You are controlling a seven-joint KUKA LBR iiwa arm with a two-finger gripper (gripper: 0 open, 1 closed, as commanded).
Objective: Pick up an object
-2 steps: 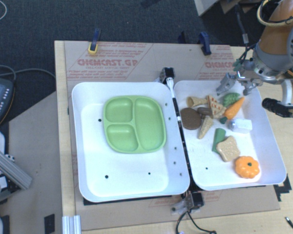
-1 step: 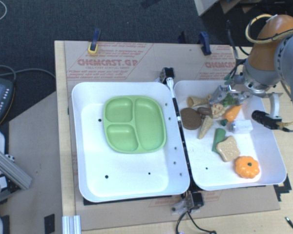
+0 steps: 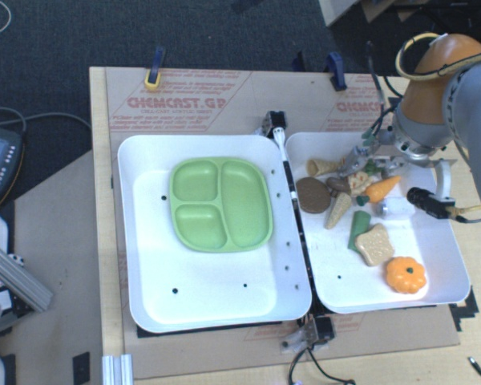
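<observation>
The end effector point(image 3: 364, 164), grip state unclear, hovers near board point(image 3: 176, 101) printed "CHEMCAST".

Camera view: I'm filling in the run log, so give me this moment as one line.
gripper: low in right bin, among toy food | nearest: carrot, cracker | grasp: cannot tell | left bin: green divided plate

Grey arm point(image 3: 470, 95), rounded orange band point(image 3: 441, 70) above wrist, black cables looping alongside, metallic wrist hardware.

Grey arm point(image 3: 453, 87) reaching from right, wrist lowered
</observation>
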